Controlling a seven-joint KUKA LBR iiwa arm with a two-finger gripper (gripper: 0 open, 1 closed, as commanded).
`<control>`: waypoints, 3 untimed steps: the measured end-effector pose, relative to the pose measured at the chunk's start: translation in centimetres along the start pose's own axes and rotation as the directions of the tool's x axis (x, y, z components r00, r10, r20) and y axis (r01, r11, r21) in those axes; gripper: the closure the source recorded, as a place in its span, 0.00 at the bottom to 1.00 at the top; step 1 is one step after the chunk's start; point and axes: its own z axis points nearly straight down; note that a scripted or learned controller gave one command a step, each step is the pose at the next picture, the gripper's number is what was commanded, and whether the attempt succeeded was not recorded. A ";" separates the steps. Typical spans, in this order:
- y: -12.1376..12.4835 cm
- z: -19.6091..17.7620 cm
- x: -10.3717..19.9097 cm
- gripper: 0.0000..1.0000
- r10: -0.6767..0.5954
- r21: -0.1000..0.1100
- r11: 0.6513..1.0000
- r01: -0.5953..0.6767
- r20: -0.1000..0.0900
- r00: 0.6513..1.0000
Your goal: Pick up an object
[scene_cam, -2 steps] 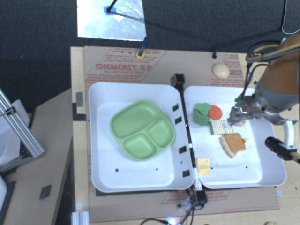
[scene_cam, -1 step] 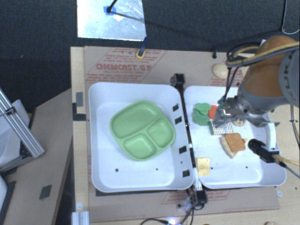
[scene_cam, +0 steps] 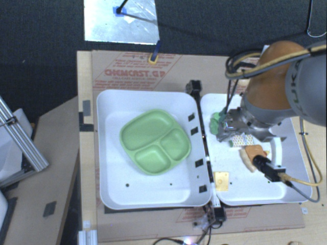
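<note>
Beside the green plastic lump, my gripper hangs low, grip unclear, so I'd drop slowly and squeeze gently.

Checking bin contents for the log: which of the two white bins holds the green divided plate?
The left bin: the green divided plate lies in its middle. The right bin holds small items instead.
</note>
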 end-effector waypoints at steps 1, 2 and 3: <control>0.2 -0.2 4.1 1.00 0.001 0.000 1.000 -0.001 0.001 1.000; 0.3 -2.0 4.1 1.00 0.004 -0.002 1.000 -0.004 0.002 1.000; 0.5 -0.1 3.5 1.00 0.009 0.001 1.000 -0.009 0.003 1.000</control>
